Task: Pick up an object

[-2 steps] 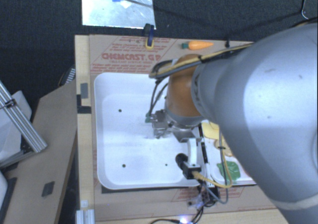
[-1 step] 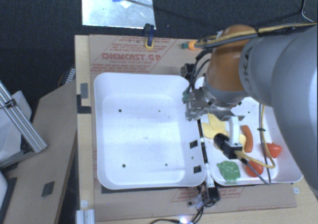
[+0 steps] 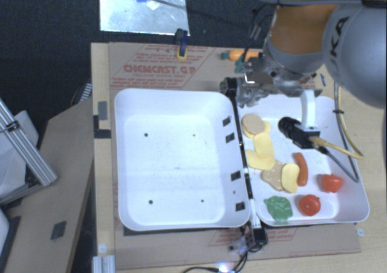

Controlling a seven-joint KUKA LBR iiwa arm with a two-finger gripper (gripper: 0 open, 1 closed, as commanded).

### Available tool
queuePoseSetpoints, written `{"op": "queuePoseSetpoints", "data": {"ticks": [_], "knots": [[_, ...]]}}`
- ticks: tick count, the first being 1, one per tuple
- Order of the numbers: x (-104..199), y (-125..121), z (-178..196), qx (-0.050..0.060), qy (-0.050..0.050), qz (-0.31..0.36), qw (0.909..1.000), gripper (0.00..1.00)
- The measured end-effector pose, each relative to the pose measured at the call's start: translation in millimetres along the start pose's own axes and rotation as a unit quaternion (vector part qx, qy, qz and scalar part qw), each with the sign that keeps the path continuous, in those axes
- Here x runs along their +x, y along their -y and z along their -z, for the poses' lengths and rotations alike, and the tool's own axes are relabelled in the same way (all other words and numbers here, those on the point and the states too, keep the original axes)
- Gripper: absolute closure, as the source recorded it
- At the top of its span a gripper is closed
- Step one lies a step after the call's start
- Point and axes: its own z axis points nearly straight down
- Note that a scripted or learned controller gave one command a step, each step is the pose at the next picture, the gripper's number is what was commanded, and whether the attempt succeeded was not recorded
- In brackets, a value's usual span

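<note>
White bin (image 3: 349, 204): a round tan disc (image 3: 253, 124) lies just beside your gripper (image 3: 247, 95), whose grip you cannot tell.

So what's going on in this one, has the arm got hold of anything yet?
The arm reaches in from the right, and its gripper hangs over the far left corner of the right bin, by the divider. No object looks lifted. The toy food all lies on that bin's floor: a round tan piece, yellow slices, an orange sausage, red tomatoes and a green leaf. The left bin holds none of them.
</note>
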Motion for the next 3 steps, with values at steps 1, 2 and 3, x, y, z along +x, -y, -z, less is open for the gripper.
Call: {"op": "queuePoseSetpoints", "data": {"ticks": [1, 2, 3], "knots": [[-78, 36, -48, 0.011, 0.002, -0.006, 0.9999, 1.00], [-71, 58, 178, -0.001, 0.000, 0.000, 1.0000, 1.00], [-53, 87, 213, 0.006, 0.001, 0.000, 1.0000, 1.00]]}}
